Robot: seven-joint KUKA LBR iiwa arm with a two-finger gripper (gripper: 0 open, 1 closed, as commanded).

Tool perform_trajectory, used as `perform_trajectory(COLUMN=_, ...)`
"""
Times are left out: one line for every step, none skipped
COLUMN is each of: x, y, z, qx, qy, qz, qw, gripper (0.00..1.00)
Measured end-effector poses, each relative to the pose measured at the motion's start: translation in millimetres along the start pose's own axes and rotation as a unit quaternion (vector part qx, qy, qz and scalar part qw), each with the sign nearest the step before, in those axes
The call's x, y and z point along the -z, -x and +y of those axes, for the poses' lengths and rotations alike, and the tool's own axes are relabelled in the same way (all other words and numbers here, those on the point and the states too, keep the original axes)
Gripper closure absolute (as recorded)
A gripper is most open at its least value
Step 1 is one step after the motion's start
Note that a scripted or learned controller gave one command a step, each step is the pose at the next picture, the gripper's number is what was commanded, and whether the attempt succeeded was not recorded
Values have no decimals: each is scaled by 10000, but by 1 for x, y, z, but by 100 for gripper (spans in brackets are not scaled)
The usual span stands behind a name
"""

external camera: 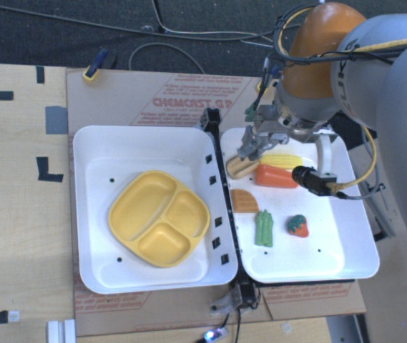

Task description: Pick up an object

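We see the pincer [252, 148] low over the far left corner of the right bin [357, 259], just above a tan bread-like piece [237, 167]; we can't tell if it grips anything. Beside that lie an orange carrot [275, 177] w/ a yellow corn cob [282, 161] just beyond, plus a green veg [263, 229] and a small strawberry [297, 225] nearer. They look like light, stiff, smooth plastic toys, prob. slippery, so we'd grasp across the narrow middle. The left bin [89, 213] holds a yellow divided plate [159, 218].
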State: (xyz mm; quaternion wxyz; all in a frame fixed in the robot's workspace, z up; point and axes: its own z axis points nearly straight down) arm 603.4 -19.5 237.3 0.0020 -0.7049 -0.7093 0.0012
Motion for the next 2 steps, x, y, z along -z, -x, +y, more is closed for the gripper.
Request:
perform_trajectory(x=0, y=-58, z=20, qx=6, qy=14, qz=1, qw=10000, gripper=100)
perform_trajectory(x=3, y=-115, z=36, qx=4, qy=15, qz=-1, qw=10000, gripper=100)
